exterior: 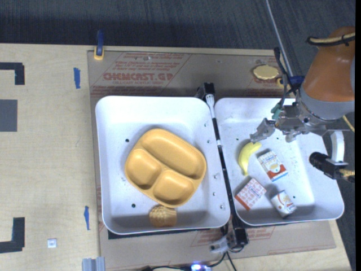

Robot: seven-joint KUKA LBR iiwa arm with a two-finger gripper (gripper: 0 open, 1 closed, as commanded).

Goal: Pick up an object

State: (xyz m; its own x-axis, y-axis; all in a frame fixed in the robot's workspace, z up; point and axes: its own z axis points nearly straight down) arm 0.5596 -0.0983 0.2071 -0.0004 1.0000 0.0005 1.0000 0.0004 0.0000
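Note:
My gripper hovers over the upper middle of the right bin, open, with nothing between its fingers. A yellow banana lies just below and left of it. A small white and orange carton sits beside the banana. Further down are a red and white carton and a small can lying on its side.
The left bin holds a large yellow divided plate and a brown round item near its front wall. A black part of the arm hangs over the right bin's right side. A tan disc lies on the cardboard behind the bins.

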